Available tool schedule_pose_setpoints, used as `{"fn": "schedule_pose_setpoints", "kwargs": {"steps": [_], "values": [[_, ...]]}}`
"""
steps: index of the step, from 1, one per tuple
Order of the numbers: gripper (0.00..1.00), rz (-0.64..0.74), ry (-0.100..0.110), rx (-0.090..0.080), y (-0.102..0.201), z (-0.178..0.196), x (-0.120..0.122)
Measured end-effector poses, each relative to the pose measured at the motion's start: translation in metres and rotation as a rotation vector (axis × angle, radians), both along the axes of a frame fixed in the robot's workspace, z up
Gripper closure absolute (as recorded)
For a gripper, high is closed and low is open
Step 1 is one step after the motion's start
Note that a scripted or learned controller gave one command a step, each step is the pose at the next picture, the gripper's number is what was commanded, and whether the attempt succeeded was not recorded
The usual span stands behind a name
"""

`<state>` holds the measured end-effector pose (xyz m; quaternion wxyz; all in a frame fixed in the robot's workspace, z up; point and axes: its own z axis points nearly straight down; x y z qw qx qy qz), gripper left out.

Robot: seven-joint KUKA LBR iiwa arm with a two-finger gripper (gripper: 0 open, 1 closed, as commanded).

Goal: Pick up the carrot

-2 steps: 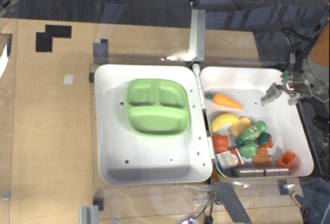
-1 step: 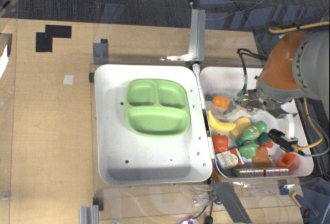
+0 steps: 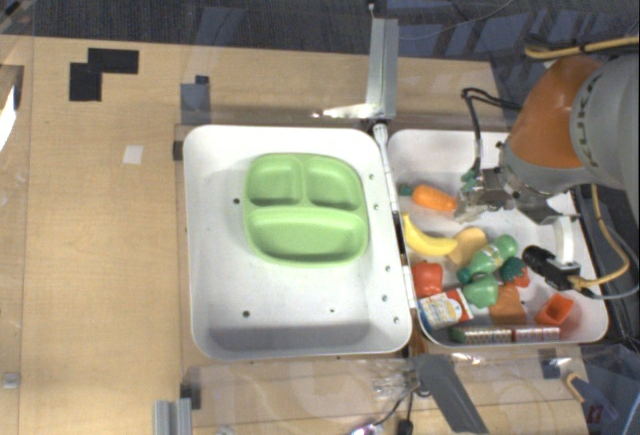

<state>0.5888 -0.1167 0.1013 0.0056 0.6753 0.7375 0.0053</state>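
Observation:
The carrot (image 3: 432, 198), orange with a small green tip at its left end, lies in the upper left part of the right bin (image 3: 440, 148). My gripper (image 3: 478, 193) sits low in that bin, right at the carrot's right end. The grey arm with its orange band (image 3: 545, 118) reaches in from the right above it. Whether the gripper touches the carrot is not clear from this angle.
Below the carrot lie a banana (image 3: 430, 241), a red pepper (image 3: 428, 277), green toy vegetables (image 3: 488, 263), a small carton (image 3: 445, 308) and an orange cup (image 3: 556, 310). The left bin (image 3: 215, 253) holds a green divided plate (image 3: 305, 206). A metal post (image 3: 383, 63) stands behind the bins.

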Motion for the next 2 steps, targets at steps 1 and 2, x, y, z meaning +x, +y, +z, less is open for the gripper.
{"fn": "schedule_pose_setpoints", "kwargs": {"steps": [1,2], "values": [[0.00,0.000,0.000,0.000,0.000,0.000,0.000],[0.00,0.051,0.005,-0.001,0.010,-0.013,0.038]]}}
